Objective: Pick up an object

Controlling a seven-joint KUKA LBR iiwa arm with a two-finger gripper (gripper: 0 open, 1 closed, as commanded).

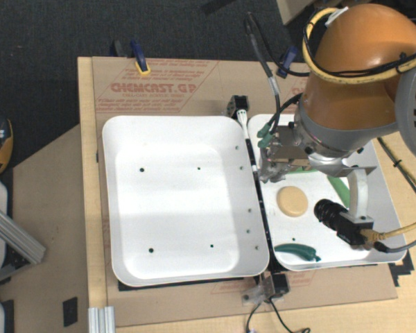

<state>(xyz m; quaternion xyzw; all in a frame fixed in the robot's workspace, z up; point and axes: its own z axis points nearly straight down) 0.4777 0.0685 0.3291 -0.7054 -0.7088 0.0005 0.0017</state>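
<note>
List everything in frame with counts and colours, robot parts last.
left bin: 1, white, left on the cardboard
right bin: 1, white, beside it, under the arm
disc: 1, tan, middle of right bin
curved piece: 1, teal, right bin, near edge
strip: 1, green, right bin, partly hidden
cardboard sheet: 1, brown with red print, under both bins
clamp: 1, blue and yellow, cardboard's far edge
arm: 1, orange and grey, over right bin
gripper: 1, grey, low at right bin's left side

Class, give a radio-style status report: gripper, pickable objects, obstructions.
Gripper low at right white bin's left wall. Tan round disc lying loose beside it. Green curved piece near front wall, apart.
</note>
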